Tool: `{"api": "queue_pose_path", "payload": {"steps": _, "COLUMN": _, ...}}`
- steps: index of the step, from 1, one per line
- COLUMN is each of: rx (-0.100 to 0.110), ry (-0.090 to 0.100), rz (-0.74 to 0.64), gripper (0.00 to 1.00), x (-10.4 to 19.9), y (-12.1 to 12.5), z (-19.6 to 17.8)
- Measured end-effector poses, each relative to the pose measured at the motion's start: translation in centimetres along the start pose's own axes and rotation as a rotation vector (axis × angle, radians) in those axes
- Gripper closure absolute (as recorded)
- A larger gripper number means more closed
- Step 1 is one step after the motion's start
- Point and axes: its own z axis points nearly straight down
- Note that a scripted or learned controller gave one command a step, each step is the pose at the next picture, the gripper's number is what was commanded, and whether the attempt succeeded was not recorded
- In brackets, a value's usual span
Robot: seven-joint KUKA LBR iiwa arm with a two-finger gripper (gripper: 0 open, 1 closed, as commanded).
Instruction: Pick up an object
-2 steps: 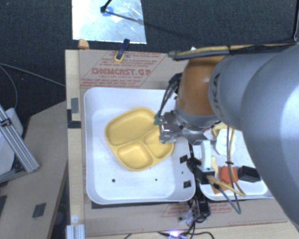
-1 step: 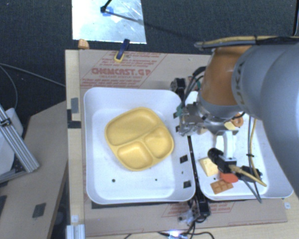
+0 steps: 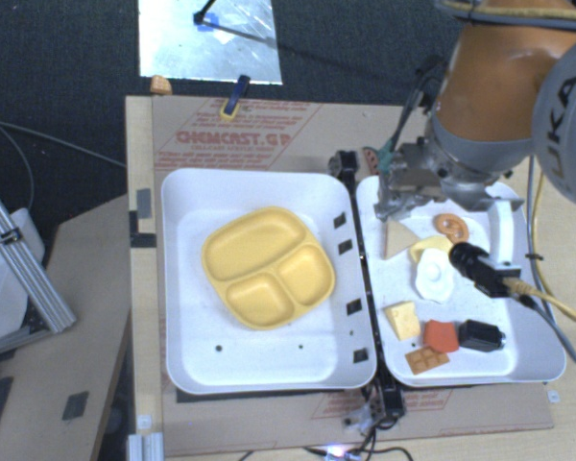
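My gripper hangs low over the far left part of the right bin, under the grey and orange arm. Just below it lies a tan wedge. To the right of the wedge sits an orange ring. A pale yellow piece and a white fried egg with a yellow yolk lie nearer the middle. Along the front are a yellow cheese block, a red block, a black block and a brown waffle. I see nothing held in the gripper.
The left bin holds a yellow divided tray. A white stick lies at the right bin's far right. Between the bins runs a ridge with black clips. A shiny sheet lies beyond the bench.
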Motion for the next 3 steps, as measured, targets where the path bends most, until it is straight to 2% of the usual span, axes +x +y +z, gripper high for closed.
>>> {"api": "queue_pose_path", "payload": {"steps": 1, "rx": 0.009, "ry": -0.001, "rz": 0.0, "gripper": 1.0, "x": -0.2, "y": -4.6, "z": -7.8}}
{"api": "queue_pose_path", "payload": {"steps": 2, "rx": 0.019, "ry": -0.006, "rz": 0.012, "gripper": 1.0, "x": -8.4, "y": -4.7, "z": -2.8}}
{"api": "queue_pose_path", "payload": {"steps": 3, "rx": 0.02, "ry": -0.007, "rz": 0.011, "gripper": 1.0, "x": -15.3, "y": -1.6, "z": 1.1}}
